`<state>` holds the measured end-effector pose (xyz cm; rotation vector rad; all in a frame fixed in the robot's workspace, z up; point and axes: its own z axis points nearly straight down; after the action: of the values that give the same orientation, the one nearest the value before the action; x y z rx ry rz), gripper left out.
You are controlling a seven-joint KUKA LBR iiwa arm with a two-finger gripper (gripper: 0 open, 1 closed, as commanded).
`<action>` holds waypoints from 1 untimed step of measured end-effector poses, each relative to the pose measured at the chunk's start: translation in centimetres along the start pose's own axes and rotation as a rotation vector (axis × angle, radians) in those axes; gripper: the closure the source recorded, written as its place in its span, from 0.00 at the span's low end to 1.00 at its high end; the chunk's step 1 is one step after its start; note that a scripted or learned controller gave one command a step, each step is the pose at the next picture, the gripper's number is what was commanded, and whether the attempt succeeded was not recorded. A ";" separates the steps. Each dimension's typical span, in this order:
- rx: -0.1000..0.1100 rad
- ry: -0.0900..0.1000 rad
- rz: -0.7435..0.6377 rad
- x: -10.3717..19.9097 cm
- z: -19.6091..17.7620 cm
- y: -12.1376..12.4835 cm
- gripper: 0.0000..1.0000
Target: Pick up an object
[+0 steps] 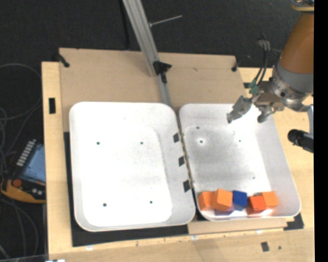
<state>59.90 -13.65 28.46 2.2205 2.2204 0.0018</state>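
Several small blocks lie in a row along the near edge of the right bin (273,146): an orange block (207,200), another orange block (224,198), a blue block (239,199), and two more orange blocks (257,203) (269,199). My gripper (248,112) hangs over the far right corner of that bin, well away from the blocks. Its two fingers (235,110) are spread apart with nothing between them.
The left bin (76,162) lies beside the right one, joined by black clips (182,161). A slanted metal pole (145,34) rises from the far edge between the bins. Cables and a handheld device (27,171) lie off the bench to the left.
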 end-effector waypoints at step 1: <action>0.003 -0.002 0.005 -3.2 1.3 -5.2 0.00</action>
<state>54.73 -16.84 27.14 2.2263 2.2158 -0.0046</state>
